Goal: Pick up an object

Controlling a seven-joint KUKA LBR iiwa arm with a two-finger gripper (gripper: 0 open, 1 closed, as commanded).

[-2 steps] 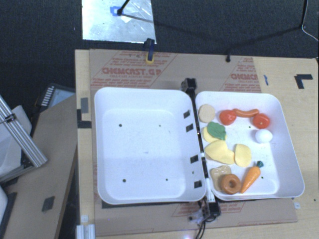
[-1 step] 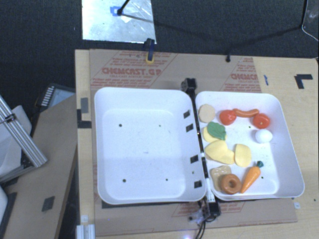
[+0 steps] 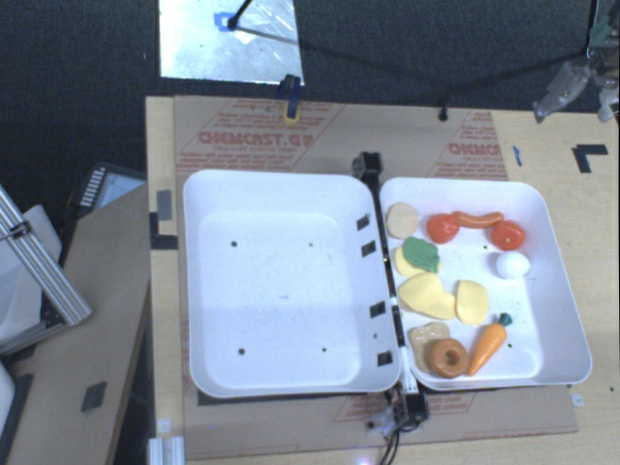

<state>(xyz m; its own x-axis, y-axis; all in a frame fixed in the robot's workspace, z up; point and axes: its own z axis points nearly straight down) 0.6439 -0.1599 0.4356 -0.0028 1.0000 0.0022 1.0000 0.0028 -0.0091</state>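
Toy food crowded in the right bin (image 3: 557, 260), hand (image 3: 579, 83) parked far off at the upper right corner.

Hand hovering above the counter (image 3: 242, 139) beyond the bin's far edge, too blurred and small to tell whether released or clenched; nothing seen between its fingers. Everything to pick lying nearer and to the left of the hand: sausage (image 3: 477, 220) between two tomatoes (image 3: 443, 228) along the far side, white egg (image 3: 511, 264) just nearer, carrot (image 3: 487, 347) by the near wall with its long axis running slantwise, leafy tip toward far right, doughnut (image 3: 448, 357) touching it on the left. Left bin (image 3: 199, 260) well apart, holding nothing to grab. Closest candidates by judgement: right tomato (image 3: 508, 234) and egg, needing a reach down, nearer and left.
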